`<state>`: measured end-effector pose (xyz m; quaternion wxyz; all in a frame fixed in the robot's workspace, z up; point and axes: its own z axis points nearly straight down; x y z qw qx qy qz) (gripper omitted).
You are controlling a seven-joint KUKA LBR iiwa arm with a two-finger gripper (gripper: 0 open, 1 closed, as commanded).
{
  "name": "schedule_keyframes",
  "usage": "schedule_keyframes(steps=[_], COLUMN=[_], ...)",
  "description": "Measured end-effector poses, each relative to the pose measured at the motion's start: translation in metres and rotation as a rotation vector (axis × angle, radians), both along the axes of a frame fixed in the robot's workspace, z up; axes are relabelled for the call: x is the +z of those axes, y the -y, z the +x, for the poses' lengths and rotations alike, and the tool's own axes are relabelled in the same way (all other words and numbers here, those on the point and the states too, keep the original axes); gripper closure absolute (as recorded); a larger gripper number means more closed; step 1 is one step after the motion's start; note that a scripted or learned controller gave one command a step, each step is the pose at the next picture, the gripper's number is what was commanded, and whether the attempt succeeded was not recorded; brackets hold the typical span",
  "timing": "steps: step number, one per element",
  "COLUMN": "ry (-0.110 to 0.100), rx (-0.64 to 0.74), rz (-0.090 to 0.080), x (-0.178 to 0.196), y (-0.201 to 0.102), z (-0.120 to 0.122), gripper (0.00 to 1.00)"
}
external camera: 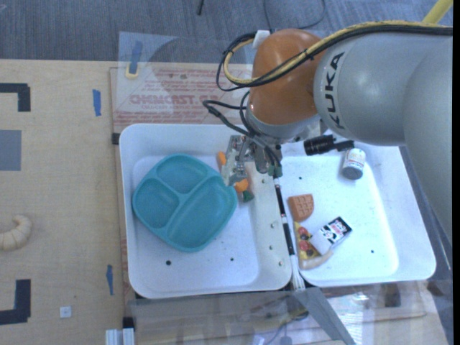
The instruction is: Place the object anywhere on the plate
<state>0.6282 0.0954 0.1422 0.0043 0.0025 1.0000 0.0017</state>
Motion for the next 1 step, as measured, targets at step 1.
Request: schedule_keyframes(steps=[1], ry=[0.001], rx=[0.101], rz=[0.000], x=[0.0205], y=[-0.0611], z=[0.0131], gripper=[1.00])
